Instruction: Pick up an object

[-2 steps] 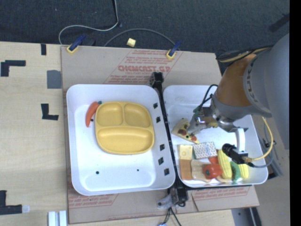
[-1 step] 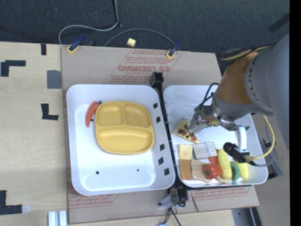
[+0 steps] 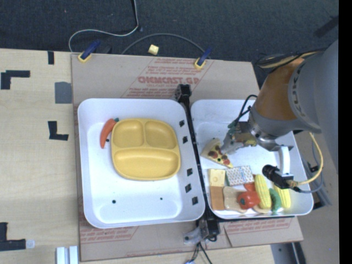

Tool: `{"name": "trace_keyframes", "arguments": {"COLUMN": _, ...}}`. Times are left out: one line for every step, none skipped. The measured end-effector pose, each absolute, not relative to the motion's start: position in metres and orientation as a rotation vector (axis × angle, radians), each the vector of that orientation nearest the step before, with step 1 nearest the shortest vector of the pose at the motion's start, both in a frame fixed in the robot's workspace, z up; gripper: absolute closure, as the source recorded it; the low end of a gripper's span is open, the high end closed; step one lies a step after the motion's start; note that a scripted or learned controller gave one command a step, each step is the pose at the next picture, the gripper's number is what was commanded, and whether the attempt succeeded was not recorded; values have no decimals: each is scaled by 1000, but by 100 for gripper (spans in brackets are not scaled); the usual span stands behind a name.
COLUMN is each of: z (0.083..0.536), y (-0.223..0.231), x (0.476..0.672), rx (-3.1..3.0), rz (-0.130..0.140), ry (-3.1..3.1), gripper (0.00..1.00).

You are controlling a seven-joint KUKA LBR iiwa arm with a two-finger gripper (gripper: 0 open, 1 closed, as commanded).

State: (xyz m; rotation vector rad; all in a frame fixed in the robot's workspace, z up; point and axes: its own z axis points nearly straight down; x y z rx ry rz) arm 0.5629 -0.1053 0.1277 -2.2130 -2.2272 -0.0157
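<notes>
Arm: grey KUKA arm (image 3: pixel 297 100) with an orange band above the wrist, entering from the right of the frame and bending down over the right bin.
Gripper: the gripper (image 3: pixel 230 142) sits low in the upper middle of the right bin, its tip just beside the pizza slice; whether its tool is wide, narrow or holding anything cannot be told, since the wrist hides it.
Right bin: shallow white bin (image 3: pixel 220 108) in the right half of the frame, its contents gathered along the lower side.
Pizza slice: a toy pizza slice (image 3: pixel 216 153) lies flat near the centre-left of the right bin, just left of and below the gripper tip.
Lower cluster: a pale yellow block (image 3: pixel 216 177), a speckled white block (image 3: pixel 240 175), a tan slab (image 3: pixel 218 197), a red toy (image 3: pixel 248 198), and a yellow corn cob (image 3: pixel 262 191) lie close together, several touching.
Left bin: shallow white bin (image 3: pixel 93 202) in the centre-left of the frame, touching the right bin along a black divider.
Plate: yellow three-compartment plate (image 3: pixel 146 149) in the upper middle of the left bin.
Carrot: an orange toy carrot (image 3: pixel 106 132) lies just left of the plate, tilted.
Base: brown cardboard sheet (image 3: pixel 159 77) beneath both bins, held by two clamps (image 3: pixel 87 54) at its upper edge.
</notes>
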Motion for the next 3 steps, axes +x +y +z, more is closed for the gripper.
{"name": "trace_keyframes", "arguments": {"z": 103, "y": -105, "x": 541, "rx": -2220, "rz": 5, "ry": -2219, "gripper": 100}}
{"name": "trace_keyframes", "arguments": {"z": 132, "y": -111, "x": 531, "rx": -2220, "rz": 0, "ry": -2221, "gripper": 100}}
{"name": "trace_keyframes", "arguments": {"z": 161, "y": -106, "x": 525, "rx": -2220, "rz": -1, "ry": -2222, "gripper": 100}}
